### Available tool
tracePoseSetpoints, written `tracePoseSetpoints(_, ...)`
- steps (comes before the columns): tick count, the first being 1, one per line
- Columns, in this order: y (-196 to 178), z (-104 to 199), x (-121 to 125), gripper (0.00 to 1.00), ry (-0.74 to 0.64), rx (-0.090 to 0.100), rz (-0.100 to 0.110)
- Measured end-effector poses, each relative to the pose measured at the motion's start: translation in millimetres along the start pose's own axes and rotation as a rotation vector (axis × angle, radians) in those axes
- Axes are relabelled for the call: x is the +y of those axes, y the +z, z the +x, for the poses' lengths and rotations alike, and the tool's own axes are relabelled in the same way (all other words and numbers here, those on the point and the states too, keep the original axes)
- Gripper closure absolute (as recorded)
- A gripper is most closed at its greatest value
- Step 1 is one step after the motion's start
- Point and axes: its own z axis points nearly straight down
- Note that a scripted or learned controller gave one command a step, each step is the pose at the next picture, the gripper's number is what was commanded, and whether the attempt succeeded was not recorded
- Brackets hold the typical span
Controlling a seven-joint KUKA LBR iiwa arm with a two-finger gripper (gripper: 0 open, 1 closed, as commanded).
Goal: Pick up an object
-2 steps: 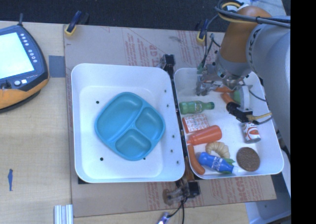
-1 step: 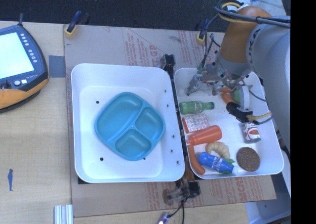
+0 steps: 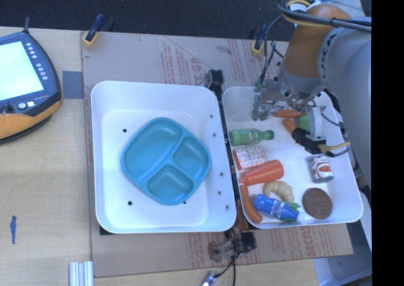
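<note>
Pincer (image 3: 262,113) first: mine hangs low over the far left corner of the right bin (image 3: 353,206), close to its back rim and near the wall it shares with the left bin. Whether the pincer is released or clenched I cannot tell; nothing shows between its tips. My grey arm (image 3: 344,57) with its orange band (image 3: 306,41) comes in from the right and covers the far right part of that bin.

Going by size, the surface (image 3: 44,177) carries both bins on a cardboard sheet (image 3: 183,57). The left bin (image 3: 104,152) holds one blue divided plate (image 3: 166,160), lying flat near the middle with bare white floor all around it, so there is open room along every wall. A handheld controller (image 3: 22,89) with a screen rests at the surface's left edge, well apart from the bins.

The right bin is crowded. A green bottle (image 3: 251,136) lies on its side just in front of my pincer. Nearer the camera sit a small red-patterned packet (image 3: 249,155), an orange carrot-like piece (image 3: 262,172), a croissant (image 3: 279,189), a blue bottle (image 3: 278,209) on its side, and a sausage (image 3: 249,206) hard against the left wall. A brown round disc (image 3: 317,202) lies near the front right rim, a small can (image 3: 322,168) by the right wall. An orange piece (image 3: 289,114) lies just right of my pincer. Bare floor is left mainly between the green bottle and the can.
</note>
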Motion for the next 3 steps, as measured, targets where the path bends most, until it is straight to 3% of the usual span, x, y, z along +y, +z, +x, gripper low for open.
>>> tracePoseSetpoints(1,0,0,0,0.00,0.000,0.000,0.000)
tracePoseSetpoints(2,22,-1,-19,0.00,0.003,0.004,0.002)
tracePoseSetpoints(3,11,-2,-20,1.00,0.001,0.003,0.004)
